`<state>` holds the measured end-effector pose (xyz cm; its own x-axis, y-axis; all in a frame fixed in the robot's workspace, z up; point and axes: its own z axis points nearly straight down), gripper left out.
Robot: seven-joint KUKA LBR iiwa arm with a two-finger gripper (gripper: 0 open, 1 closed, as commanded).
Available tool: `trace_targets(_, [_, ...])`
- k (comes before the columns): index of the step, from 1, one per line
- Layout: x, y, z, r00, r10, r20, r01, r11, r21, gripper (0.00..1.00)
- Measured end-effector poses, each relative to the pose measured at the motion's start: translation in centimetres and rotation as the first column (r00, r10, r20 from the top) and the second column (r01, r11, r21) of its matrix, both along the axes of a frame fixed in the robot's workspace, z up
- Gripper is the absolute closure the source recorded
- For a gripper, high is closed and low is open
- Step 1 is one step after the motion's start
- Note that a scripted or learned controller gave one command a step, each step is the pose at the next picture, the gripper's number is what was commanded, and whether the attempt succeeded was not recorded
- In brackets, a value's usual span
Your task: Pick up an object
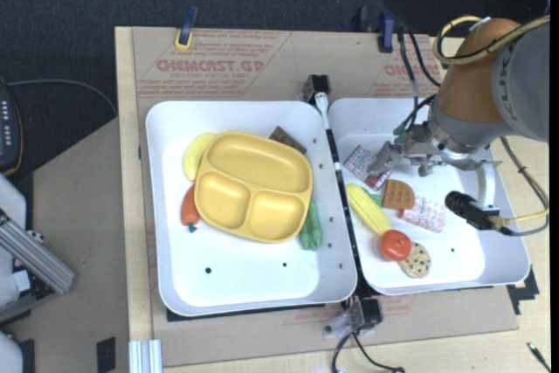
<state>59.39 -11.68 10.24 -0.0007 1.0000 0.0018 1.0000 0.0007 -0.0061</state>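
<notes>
The right bin point(463, 262) holds a yellow corn cob point(367, 207), a brown waffle point(398, 193), a red tomato point(395, 245), a chocolate-chip cookie point(417, 260), a red-and-white packet point(359, 162) and a pink-and-white wrapper point(428, 212). My gripper point(397, 155) hangs low over the back of this bin, just right of the red-and-white packet and above the waffle. I see nothing held in it. The grey wrist with its orange band point(476, 74) covers the bin's back right part.
In the left bin point(244, 275) lies a yellow divided tray point(253, 186). Around it are a yellow banana point(196, 153), a red pepper point(189, 210), a green vegetable point(311, 227) and a brown piece point(286, 138). A black cable plug point(467, 210) sticks out below the wrist.
</notes>
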Motion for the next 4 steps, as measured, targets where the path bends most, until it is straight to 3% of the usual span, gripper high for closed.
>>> trace_targets(1, [0.3,0.1,-1.3,1.0,-0.001,0.008,0.0,1.0,0.001,0.0])
trace_targets(2, [0.5,0.1,0.0,1.0,0.0,0.018,0.0,1.0,0.001,1.0])
trace_targets(4, [0.7,-0.3,11.3,1.0,0.0,0.012,0.0,1.0,-0.004,1.0])
